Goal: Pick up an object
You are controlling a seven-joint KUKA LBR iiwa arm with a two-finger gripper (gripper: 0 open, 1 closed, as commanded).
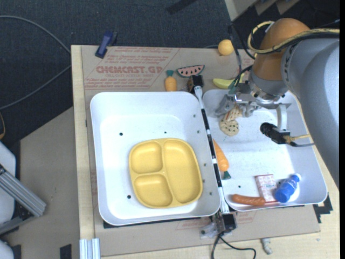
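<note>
Cheese wedge [230, 126] is located in the right bin [302, 161], toward its far left corner, just below the gripper [237, 104]. Its long axis is tilted slightly. Finger state cannot be determined; nothing is seen grasped.

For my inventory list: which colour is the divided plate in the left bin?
Yellow; the divided plate shows clearly in the camera view.

Dark blue-grey carpet floor [108, 9] surrounds the bench. The bench top is a brown board [129, 69] with red printed lettering. A thin grey cable [38, 26] curves across the carpet left of the board. An aluminium extrusion rail [19, 190] lies at the board's lower left.
</note>
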